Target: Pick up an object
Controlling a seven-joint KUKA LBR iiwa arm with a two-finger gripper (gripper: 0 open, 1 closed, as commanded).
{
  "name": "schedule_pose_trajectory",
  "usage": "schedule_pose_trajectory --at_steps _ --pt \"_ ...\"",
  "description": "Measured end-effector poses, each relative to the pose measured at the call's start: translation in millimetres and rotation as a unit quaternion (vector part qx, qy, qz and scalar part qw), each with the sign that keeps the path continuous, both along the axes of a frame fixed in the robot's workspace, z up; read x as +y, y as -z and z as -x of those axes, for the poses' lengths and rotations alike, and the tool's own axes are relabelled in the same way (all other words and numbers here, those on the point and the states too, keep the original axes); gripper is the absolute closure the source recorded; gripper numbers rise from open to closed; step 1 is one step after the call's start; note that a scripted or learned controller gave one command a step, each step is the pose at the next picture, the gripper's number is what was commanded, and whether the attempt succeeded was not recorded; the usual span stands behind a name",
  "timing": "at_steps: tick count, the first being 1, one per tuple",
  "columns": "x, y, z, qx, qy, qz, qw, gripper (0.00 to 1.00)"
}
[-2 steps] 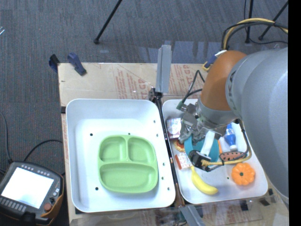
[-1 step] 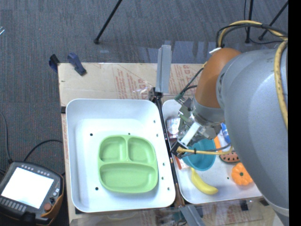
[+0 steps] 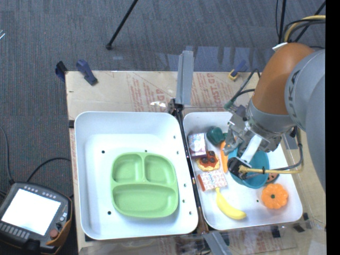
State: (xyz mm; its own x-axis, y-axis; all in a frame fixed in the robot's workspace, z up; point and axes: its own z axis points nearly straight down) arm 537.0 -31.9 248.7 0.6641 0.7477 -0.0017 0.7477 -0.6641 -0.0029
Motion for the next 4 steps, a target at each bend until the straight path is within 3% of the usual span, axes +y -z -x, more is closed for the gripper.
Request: schedule_pose_trajectory --at_steps 1,2,3,4 --pt "14 49 -13 0.005 0.206 0.0016 0.9786 1.00" --pt "40 -16 -38 0.000 0.172 0.0006 0.9850 1.00" --pt "64 -6 -5 0.003 0.284 0.0017 0.9587 1.00" --pt "28 27 24 0.004 0.317 0.0032 0.9484 1.00"
